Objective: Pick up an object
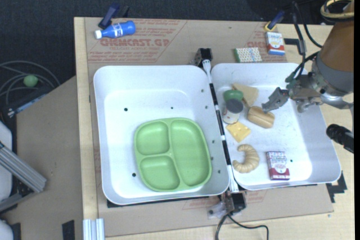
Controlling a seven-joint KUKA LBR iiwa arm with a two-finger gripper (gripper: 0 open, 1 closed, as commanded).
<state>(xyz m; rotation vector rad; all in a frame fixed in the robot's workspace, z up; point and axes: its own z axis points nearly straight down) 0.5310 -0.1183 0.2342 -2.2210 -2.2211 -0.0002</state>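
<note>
The arm (337, 59) is being seen as a thick rounded body, with a broad orange band showing above a pale grey wrist section. Below the band, a smoother silvery grey collar is being shown, catching some light. A cluster of darker grey metal parts is being carried at the wrist, ending in the gripper (275, 99), which is being seen as angular and dull grey. Thin black cables are being run along the arm's upper side.

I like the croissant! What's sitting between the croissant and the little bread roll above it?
In the camera view, a yellow cheese wedge lies between the croissant and the bread roll, a bit to the left of the line between them.
</note>
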